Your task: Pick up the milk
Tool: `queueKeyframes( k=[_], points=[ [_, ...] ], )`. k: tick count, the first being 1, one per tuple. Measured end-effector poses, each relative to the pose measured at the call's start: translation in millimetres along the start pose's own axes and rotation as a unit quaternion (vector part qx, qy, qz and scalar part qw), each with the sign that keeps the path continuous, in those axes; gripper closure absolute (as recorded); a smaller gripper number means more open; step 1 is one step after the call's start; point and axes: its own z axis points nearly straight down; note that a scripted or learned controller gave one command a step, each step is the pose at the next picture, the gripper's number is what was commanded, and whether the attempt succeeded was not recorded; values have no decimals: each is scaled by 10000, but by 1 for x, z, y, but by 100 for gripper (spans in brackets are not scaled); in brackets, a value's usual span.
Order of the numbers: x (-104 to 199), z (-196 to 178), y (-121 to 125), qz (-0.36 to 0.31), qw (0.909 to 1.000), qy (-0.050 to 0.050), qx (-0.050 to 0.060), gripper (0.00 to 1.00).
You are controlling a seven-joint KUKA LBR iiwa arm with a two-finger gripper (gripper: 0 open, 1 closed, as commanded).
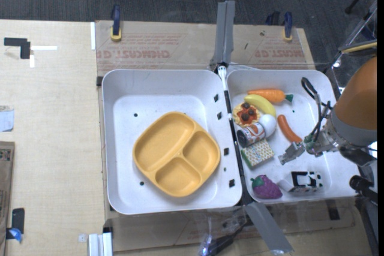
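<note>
step: I'd call this the approach. Nothing is lifted yet, and the milk is sitting on the bin floor.

milk [306, 180]: small black-and-white cow-print carton near the front edge of the right bin [324, 78], lying low, looks like it's on its side but I can't swear to it. It's just below the gripper and well apart from the purple grapes [266, 187] to its left.

gripper [292, 153]: hovering over the right bin, just above and a bit left of the milk in my view. I honestly can't tell how the end effector is set from this angle, it's a grey blur with nothing visibly in it.

next move: I reckon I need to shift toward the front of the bin, get centred over the carton, then come down. A boxy shape should give flat sides to pinch, if I line up across the narrow way.

neighbours: glossy plastic toy food, including a carrot [268, 95], banana [261, 103], sausage [288, 128], a can [249, 132] and a speckled sponge-like block [258, 153].

left bin [120, 93]: smooth white plastic, holding a matte yellow divided plate [176, 153] with three rounded compartments.

risk: my guess is the carton slides on that slick floor.
</note>
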Motion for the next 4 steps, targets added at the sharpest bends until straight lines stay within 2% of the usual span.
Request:
queueKeyframes(
  k=[1, 2, 3, 4],
  points=[
    [-71, 9, -16, -1692, 9856, -14, -11, 0],
    [-27, 48, -4, -2567, 9665, -29, -37, 0],
    [31, 4, 7, -2666, 9638, -13, -13, 0],
    [-20, -63, 86, -2607, 9654, -23, -16, 0]
  ],
)
